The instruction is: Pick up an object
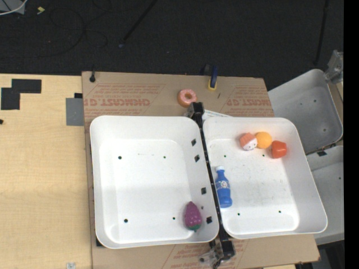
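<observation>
The right bin holds a blue bottle lying against its left wall. Near its far edge sit a pale pink-and-white toy, an orange ball and a red-orange block, close together. In the left bin a purple grape-like toy with a green tip rests in the near right corner.
A pink doughnut toy lies on the cardboard sheet behind the bins. A blue-and-yellow clamp grips the cardboard's far edge. A grey metal plate stands to the right of the bins. The wooden bench extends left.
</observation>
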`<state>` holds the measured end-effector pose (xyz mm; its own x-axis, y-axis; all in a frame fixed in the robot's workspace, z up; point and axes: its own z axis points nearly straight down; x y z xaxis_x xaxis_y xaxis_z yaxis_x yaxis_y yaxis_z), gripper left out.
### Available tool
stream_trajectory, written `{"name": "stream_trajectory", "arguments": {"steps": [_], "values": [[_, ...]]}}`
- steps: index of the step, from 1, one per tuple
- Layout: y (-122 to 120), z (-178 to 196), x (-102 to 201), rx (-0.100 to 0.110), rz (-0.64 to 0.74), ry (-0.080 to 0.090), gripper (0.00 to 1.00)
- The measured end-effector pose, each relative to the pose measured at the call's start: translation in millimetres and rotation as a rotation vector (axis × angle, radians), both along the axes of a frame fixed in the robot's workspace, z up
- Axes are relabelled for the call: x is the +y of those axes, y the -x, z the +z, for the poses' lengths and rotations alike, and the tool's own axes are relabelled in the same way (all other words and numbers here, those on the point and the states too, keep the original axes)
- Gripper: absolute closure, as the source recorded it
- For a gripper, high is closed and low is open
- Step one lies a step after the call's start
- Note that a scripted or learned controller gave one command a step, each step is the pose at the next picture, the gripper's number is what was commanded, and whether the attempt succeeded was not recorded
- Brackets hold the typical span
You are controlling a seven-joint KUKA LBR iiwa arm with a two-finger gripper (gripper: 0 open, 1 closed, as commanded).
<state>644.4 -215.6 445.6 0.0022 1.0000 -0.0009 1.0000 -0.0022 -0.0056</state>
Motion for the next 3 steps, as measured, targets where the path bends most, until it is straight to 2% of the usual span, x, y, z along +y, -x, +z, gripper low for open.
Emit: {"name": "stream_trajectory", "arguments": {"steps": [1,2,3], "values": [[0.5,98.4,35.9,-0.014,0.006,0.001,1.00],[12.8,91.9,0.8,-0.001,0.001,0.000,1.00],[12.6,91.8,3.4,-0.001,0.005,-0.002,1.00]]}}
